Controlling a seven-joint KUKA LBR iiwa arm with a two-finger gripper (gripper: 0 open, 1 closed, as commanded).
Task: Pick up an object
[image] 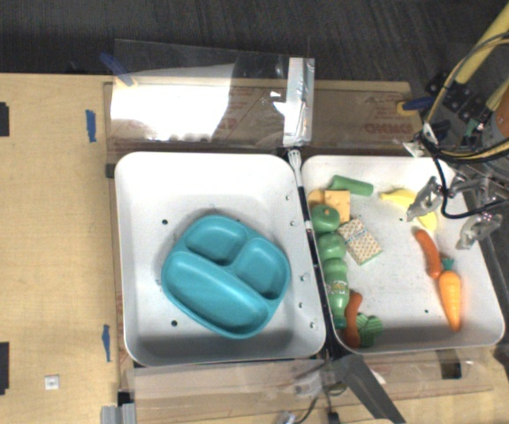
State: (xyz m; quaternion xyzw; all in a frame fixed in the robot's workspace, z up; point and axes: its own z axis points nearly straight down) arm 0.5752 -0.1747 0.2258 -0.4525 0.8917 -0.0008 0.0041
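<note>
My gripper (451, 215) hangs over the right side of the right bin (396, 316), open, with nothing between its fingers. One fingertip (425, 200) is beside a yellow piece (398, 199); the other (475, 230) is near the bin's right wall. Just below the gripper lie a slim orange-red piece (428, 250) and an orange carrot (450, 297). Along the bin's left side are a green piece (350, 185), an orange square (335, 203), a patterned cracker (360, 241) and several green vegetables (332, 259).
The left bin (140, 193) holds a teal divided plate (226, 274). A clear plastic sheet (201, 100) stands behind it. Cables (467, 69) trail from the arm at the upper right. A small red-and-green toy (358, 323) lies at the right bin's front.
</note>
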